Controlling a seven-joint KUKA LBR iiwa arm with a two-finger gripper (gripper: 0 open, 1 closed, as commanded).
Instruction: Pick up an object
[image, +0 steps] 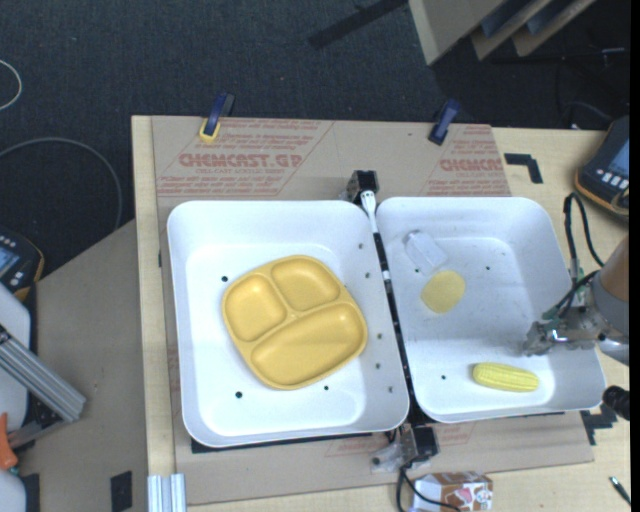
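Start with what lies lowest in the frame: the yellow plastic ear of toy corn rests on its side near the bottom edge of the right-hand shallow white bin, at lower right. It looks light, stiff and hollow, with a ribbed skin that should give some grip, though its rounded body will likely roll if you nudge one end. Take it across the thick middle, with the fingers set across its short width, not along its length.

Just up and to the right of it, the hand sits low by the bin's right wall, near the corn but apart from it. You cannot tell from this slant whether it is spread or pressed together, and nothing shows pinched in it.

To the left, the left-hand shallow white bin carries a yellow three-compartment plastic plate; broad, smooth and flat, it offers only its rim.

Farther up in the right bin lies a flat pale yellow disc, too thin to pinch easily, and above it a small clear plastic piece, slippery-looking and hard to make out.
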